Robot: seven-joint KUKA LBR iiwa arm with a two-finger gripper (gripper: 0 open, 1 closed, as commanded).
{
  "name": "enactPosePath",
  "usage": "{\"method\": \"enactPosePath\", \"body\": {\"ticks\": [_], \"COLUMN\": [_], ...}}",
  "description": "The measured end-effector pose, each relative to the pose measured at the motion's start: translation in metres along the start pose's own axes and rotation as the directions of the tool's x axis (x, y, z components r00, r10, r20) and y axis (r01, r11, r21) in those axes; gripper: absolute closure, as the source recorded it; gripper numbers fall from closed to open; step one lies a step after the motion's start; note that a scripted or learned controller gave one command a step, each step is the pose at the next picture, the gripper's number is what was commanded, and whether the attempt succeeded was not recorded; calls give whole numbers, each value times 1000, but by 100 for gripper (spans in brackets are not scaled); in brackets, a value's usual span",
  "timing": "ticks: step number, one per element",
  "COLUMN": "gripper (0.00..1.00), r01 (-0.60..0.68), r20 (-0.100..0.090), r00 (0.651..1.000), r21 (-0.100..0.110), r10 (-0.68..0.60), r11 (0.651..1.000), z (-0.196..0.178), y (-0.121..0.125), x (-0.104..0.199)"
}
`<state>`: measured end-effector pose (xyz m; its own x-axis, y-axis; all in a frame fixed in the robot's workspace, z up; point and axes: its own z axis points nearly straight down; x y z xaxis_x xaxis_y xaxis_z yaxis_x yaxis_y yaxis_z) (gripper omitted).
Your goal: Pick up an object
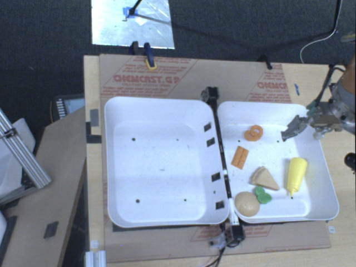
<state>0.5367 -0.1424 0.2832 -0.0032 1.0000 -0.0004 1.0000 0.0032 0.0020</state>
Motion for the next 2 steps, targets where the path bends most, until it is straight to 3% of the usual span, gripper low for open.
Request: {"method": "enactPosePath", "body": {"ticks": [1, 2], "gripper": [0, 0], "r01": [7, -3], "r20": [-5, -1], "r00": [1000, 1000], "r21": [10, 4], "r10": [-7, 3], "r11": [1000, 1000], "z": [104, 128], "y": [-24, -51], "x": [76, 56]}}
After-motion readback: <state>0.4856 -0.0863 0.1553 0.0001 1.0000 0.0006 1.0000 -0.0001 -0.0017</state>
